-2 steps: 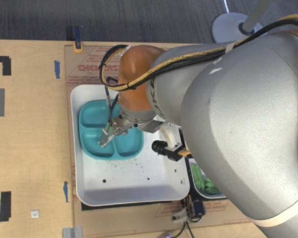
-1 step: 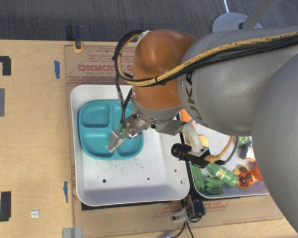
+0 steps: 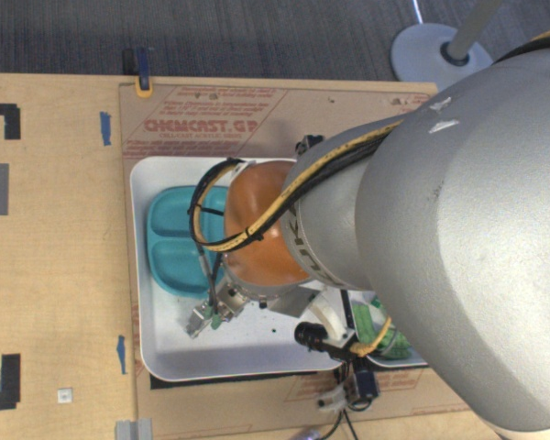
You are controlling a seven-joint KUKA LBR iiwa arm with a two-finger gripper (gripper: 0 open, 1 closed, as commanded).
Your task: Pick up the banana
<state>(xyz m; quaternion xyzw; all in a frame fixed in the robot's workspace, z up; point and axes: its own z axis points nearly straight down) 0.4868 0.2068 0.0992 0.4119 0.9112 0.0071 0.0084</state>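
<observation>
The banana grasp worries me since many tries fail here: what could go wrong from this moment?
1. The arm covers most of the white bin, so I cannot tell where the banana lies; a descent may miss it.
2. The gripper hangs low beside the teal tray and could knock it.
3. The yellow cable might snag.

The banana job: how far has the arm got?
Done: the grey arm with the orange band has reached down into the shallow white bin, beside a teal plastic tray. In hand: lowering near the bin floor. Left: I can't spot any banana, so the pickup itself remains.
</observation>
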